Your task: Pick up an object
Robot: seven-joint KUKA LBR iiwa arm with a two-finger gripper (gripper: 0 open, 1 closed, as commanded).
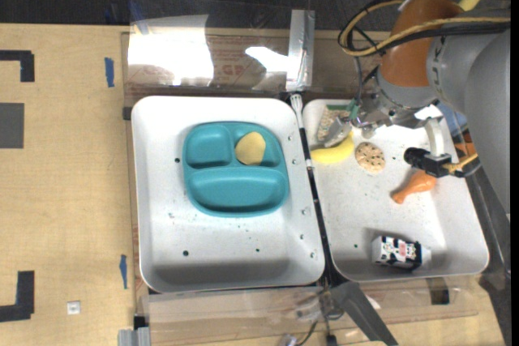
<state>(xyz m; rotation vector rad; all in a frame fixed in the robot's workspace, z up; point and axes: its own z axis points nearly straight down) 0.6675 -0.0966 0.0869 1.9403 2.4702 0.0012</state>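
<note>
- The small black-and-white pack (397,252) carried print, but it was too small for me to read; it lay by the near wall of the right bin (454,231), well apart from me.
- Reddish lettering showed through the clear plastic sheet (211,53) standing beyond the left bin (154,174), washed out by glare and unreadable.
- In the left bin sat a teal divided tray (235,190), with a yellow rounded lump (250,147) in its far-right compartment.
- The tan bench (65,174) to the left bore black corner marks (20,65) and bits of blue tape (109,70).
- My gripper (361,121) hung over the far-left part of the right bin, close to the wall shared by the two bins.
- I could not tell how far apart my jaws stood, nor whether anything sat between them.
- A pale printed packet (328,124) lay in the far-left corner, just left of me; its print was blurred.
- A yellow banana-shaped piece (331,154) lay just near of that packet, against the bin's left wall, curved and smooth.
- A round speckled biscuit (370,156), tan and flat, lay just right of the banana-shaped piece and just near of me.
- An orange carrot-like piece (413,186) lay further right, towards the middle of the bin, tilted with its thin end pointing left and near.
</note>
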